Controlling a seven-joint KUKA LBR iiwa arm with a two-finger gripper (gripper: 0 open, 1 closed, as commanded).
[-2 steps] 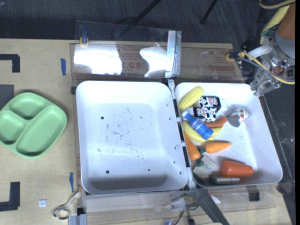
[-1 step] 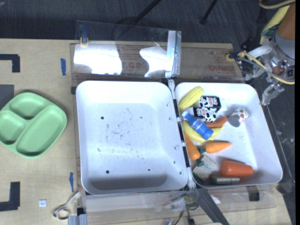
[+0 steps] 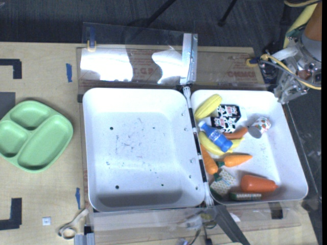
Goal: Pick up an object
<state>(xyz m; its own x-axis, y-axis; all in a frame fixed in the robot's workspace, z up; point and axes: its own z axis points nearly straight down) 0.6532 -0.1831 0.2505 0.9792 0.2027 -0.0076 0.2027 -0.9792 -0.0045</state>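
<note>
The right bin [image 3: 291, 152] holds a pile of toy items along its left side. A yellow corn-like piece [image 3: 208, 106] lies at the back, beside a black-and-white patterned box [image 3: 228, 115]. A blue bottle [image 3: 214, 135] rests on a yellow banana [image 3: 213, 146]. Carrots [image 3: 236, 160] lie in the middle, and a red-orange piece [image 3: 258, 183] lies at the front. A small white and red ball [image 3: 262, 123] sits apart on the right. My gripper [image 3: 292, 88] hangs above the bin's back right corner, away from all of them.
The left bin [image 3: 138, 147] stands beside the right one, with a low divider between them. A green divided plate [image 3: 33, 135] lies on the bench at far left. A clear plastic panel [image 3: 138, 60] stands behind the bins. Cables trail around the wrist at upper right.
</note>
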